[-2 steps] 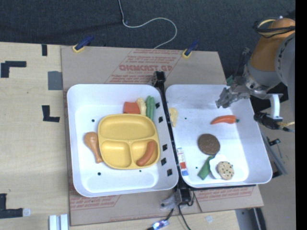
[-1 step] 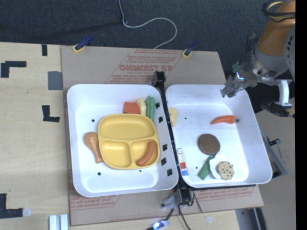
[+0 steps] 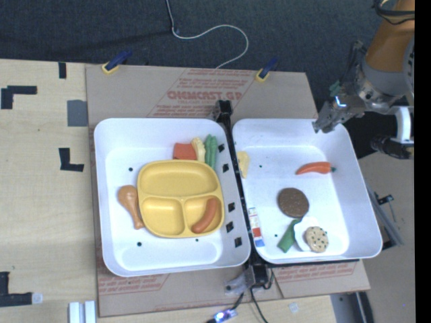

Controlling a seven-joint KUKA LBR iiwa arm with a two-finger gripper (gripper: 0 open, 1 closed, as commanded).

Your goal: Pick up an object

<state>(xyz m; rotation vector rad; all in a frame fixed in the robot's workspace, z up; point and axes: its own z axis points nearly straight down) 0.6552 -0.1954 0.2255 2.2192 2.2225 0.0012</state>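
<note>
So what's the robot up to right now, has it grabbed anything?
Gripper over right bin's far corner, nothing in it. Toy carrot nearest, untouched. Nothing between them.

Even, fairly bright overhead light, soft shadows inside the white bins (image 3: 108,180), slightly grainy focus.

Right bin (image 3: 350,155): far half mostly bare white floor, open approach from above. Orange carrot (image 3: 314,169) lies alone w/ room all round. Near half crowded: brown patty (image 3: 293,202), green piece (image 3: 287,237) and cookie (image 3: 315,239) sit close together, the last two tight to the near wall. Yellow bit (image 3: 242,162) and small packet (image 3: 254,223) hug the left wall by the divider.

Left bin (image 3: 108,147): yellow tray (image 3: 176,180) takes up the middle; drumstick (image 3: 130,204) just left of it, veg cluster (image 3: 200,149) at its far edge. Free floor only along far-left corner and near strip.

Gripper (image 3: 326,122) sits at right bin's far-right corner.
</note>
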